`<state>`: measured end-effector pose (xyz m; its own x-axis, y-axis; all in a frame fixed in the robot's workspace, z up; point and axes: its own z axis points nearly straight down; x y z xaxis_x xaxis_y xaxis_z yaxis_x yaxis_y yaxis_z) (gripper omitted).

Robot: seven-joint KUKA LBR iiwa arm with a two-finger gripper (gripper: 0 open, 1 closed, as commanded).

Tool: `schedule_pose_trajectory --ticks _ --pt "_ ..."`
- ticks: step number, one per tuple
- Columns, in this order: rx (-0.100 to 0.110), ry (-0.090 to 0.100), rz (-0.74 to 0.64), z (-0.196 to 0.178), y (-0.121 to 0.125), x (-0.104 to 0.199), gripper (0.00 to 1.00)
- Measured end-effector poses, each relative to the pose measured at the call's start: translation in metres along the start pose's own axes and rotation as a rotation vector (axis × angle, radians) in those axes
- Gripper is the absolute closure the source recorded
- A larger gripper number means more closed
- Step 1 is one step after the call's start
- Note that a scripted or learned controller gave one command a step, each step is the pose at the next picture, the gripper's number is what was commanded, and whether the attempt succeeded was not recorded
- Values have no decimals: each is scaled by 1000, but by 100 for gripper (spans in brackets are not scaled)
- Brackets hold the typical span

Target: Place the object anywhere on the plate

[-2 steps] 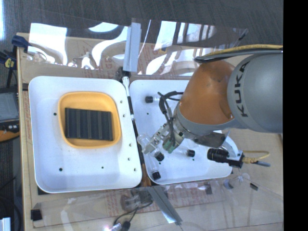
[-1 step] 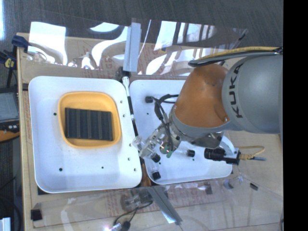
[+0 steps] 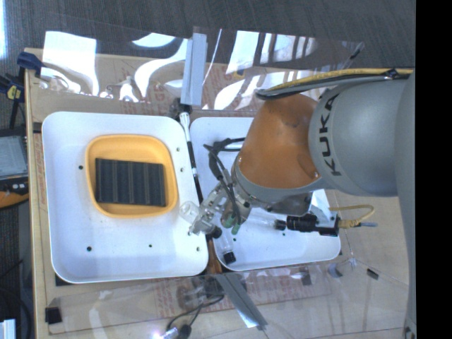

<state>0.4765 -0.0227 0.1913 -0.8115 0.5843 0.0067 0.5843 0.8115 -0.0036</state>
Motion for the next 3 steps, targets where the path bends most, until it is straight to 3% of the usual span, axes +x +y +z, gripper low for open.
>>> schedule_pose_trajectory --ticks 2,3 --pt "-3 -8 -274 -1 106 -50 100" --pt "-3 -8 -273 -1 106 -50 0"
